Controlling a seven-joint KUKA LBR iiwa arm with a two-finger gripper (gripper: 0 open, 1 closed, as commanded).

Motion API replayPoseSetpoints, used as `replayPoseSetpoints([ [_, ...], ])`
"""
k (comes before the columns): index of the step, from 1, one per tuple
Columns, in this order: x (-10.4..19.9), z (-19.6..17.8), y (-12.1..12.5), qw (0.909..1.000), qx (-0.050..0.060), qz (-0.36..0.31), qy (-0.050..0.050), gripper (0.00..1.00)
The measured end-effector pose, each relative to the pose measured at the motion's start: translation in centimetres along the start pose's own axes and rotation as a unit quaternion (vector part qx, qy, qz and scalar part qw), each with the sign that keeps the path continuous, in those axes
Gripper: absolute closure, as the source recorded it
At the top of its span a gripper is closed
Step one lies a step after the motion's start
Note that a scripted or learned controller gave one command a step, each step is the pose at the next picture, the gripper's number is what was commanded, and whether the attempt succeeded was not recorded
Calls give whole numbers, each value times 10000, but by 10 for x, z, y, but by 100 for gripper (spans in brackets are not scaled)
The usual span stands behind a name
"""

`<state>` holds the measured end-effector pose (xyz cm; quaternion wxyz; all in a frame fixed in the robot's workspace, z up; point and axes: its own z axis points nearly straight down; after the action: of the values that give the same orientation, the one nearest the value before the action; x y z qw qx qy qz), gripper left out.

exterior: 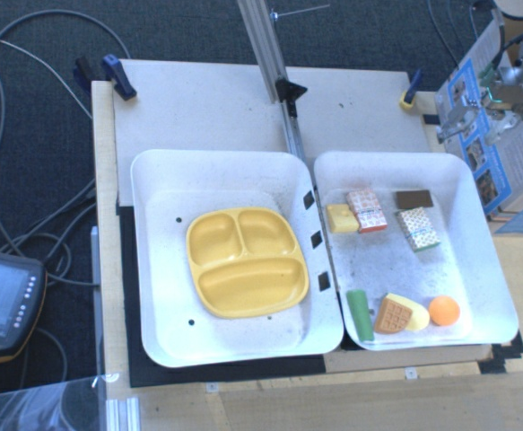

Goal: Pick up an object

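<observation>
Nothing picked yet, by the look of it. All candidates sit in the right bin [482, 232]: yellow block [340, 218] and red-patterned carton [367, 210] touching, at roughly 11 o'clock in the bin; brown block [413, 199] with a green-patterned box [419, 229] just below it at 1 o'clock; green cylinder [359, 313] at 7 o'clock against the front wall; waffle-like piece [392, 314] on a yellow item [415, 316] at 6 o'clock; orange ball [443, 311] at 5 o'clock. Left bin [153, 241] holds a yellow divided plate [246, 261]. The tool [512, 83] is parked off the worktop at 2 o'clock, well apart from the objects. Cannot tell whether it is spread or pressed together; too cluttered there. Left: approach, grasp, lift, i.e. the whole job.
</observation>
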<state>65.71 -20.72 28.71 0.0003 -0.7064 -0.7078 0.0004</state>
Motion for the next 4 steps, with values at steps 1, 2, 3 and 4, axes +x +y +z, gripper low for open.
replayPoseSetpoints([
  [1,0,0,0,10000,2,1,-3,0],
  [2,0,42,3,10000,21,3,6,0],
  [3,6,104,6,10000,30,-1,10,0],
  [4,12,148,8,10000,23,0,7,0],
])
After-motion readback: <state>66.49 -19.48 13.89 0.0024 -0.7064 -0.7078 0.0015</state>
